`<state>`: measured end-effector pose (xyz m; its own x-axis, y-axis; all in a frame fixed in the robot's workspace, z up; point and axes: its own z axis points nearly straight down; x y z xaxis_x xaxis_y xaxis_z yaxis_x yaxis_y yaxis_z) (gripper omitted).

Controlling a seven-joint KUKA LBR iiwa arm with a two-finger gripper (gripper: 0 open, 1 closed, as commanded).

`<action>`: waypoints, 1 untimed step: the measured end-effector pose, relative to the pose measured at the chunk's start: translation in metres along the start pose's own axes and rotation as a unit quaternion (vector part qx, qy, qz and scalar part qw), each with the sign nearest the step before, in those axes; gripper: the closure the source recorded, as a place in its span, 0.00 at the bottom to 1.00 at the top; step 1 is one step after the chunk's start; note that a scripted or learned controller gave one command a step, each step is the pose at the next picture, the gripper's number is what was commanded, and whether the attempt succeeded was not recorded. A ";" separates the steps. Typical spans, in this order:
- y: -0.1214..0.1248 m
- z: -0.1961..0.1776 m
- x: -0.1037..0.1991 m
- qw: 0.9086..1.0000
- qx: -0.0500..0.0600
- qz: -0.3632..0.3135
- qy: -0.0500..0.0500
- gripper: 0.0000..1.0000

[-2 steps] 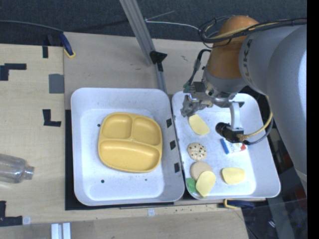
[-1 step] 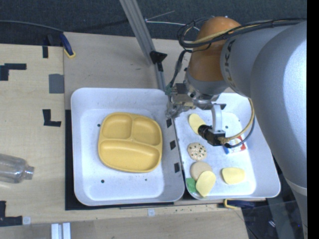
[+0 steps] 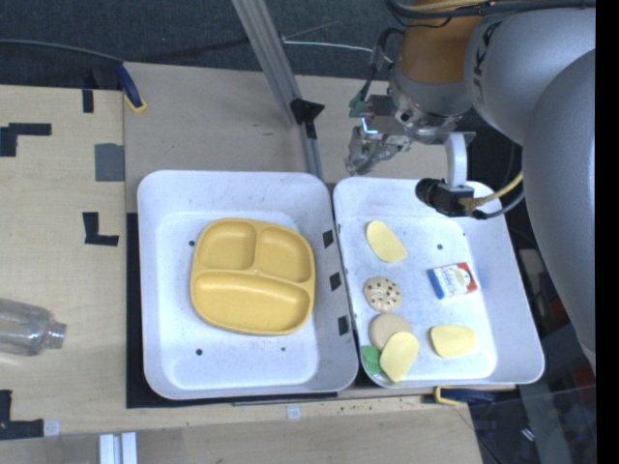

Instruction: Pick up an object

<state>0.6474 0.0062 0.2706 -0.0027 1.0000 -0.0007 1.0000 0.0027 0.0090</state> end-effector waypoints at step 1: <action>-0.054 0.087 0.023 1.000 0.011 0.001 0.000 1.00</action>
<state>0.5938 0.0285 0.1831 -0.0013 1.0000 -0.0004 0.9999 0.0013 -0.0132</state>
